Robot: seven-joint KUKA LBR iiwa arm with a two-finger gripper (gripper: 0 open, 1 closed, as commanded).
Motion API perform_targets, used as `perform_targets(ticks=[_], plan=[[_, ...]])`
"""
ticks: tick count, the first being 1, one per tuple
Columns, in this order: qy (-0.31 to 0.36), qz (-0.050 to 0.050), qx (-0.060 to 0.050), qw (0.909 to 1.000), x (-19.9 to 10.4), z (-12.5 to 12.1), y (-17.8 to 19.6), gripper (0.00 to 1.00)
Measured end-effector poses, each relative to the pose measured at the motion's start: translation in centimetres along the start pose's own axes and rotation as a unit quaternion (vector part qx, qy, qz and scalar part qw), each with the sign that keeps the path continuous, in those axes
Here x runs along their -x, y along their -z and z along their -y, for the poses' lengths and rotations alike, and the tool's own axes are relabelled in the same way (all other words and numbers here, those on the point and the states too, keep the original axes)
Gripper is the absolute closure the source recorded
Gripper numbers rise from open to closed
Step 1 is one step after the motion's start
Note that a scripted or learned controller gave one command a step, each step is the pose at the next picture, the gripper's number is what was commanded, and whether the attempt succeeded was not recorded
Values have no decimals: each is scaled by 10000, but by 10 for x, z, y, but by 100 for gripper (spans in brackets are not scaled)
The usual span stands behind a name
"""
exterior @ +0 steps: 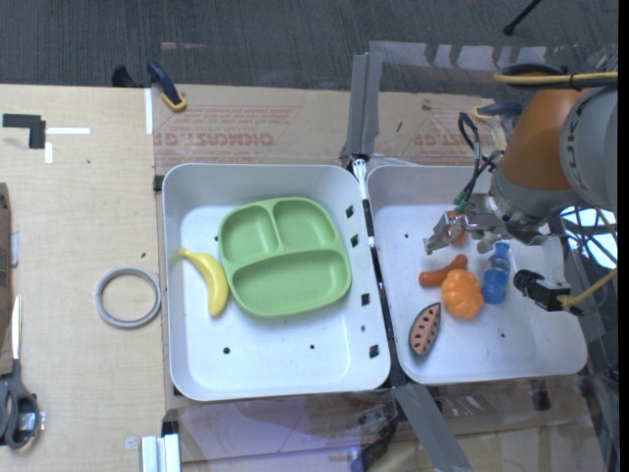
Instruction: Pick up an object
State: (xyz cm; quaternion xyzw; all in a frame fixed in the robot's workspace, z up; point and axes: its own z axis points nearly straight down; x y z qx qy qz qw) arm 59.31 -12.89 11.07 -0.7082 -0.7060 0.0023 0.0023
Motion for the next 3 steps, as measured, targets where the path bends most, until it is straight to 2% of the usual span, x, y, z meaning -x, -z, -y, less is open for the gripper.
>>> perform_targets(ticks=[1, 2, 3], plan=[[-4, -2, 3, 10000, -19, 64, -23, 0], [-28, -2, -6, 10000, -17, 63, -16, 100], [25, 9, 9, 10000, -62, 50, 124, 100]])
